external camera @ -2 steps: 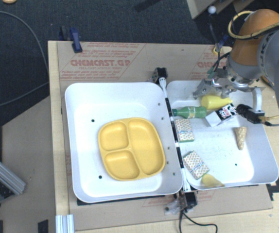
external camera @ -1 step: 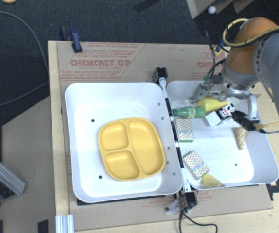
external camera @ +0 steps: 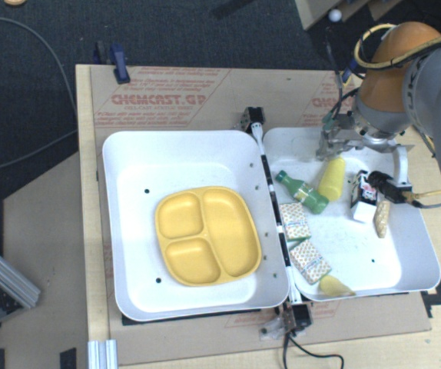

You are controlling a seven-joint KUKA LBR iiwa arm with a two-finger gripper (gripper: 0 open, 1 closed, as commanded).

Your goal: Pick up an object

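Observation:
The right bin (external camera: 363,248) holds several small objects. A yellow bottle (external camera: 332,178) lies near its far side, with a green bottle (external camera: 300,190) just to its left. A black and white item (external camera: 366,193) and a tan stick-shaped piece (external camera: 381,218) lie to the right. Two patterned packets (external camera: 294,220) (external camera: 310,260) rest along the bin's left wall, and a small yellow piece (external camera: 334,285) sits at the front. My gripper (external camera: 334,143) hangs low at the bin's far edge, right above the top end of the yellow bottle.
The left bin (external camera: 128,206) holds a yellow divided plate (external camera: 207,234). The grey arm with its orange band (external camera: 393,60) crosses the far right corner above the right bin. Cables run beside the black and white item.

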